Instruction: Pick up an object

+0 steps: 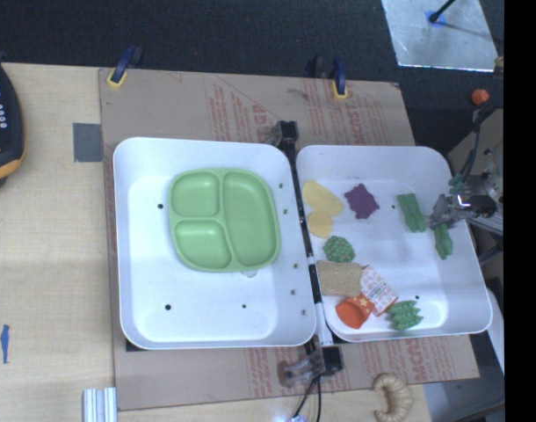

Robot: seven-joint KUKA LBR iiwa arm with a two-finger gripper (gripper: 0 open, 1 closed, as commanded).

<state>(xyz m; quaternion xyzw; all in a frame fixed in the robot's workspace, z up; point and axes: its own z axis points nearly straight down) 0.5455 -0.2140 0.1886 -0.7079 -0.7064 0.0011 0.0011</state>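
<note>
End effector (450,207) seen at the right bin's right rim, reaching in over the green pieces; whether it is wide or narrow cannot be told.

The approach step is judged to be in hand: nothing is seen gripped, and the nearest candidates are a green stick (443,240) just below the end effector and a green block (410,212) just to its left, both lying on the floor of the right bin (466,284). A descent onto one of them would be called for next. Further in, a purple piece (362,201), two yellow pieces (321,198), a green round piece (339,250), a tan card (340,278), a red-and-white packet (377,290), an orange piece (350,313) and a green leafy piece (405,316) are held. In the left bin (145,315) a green divided plate (224,219) is held.
</note>
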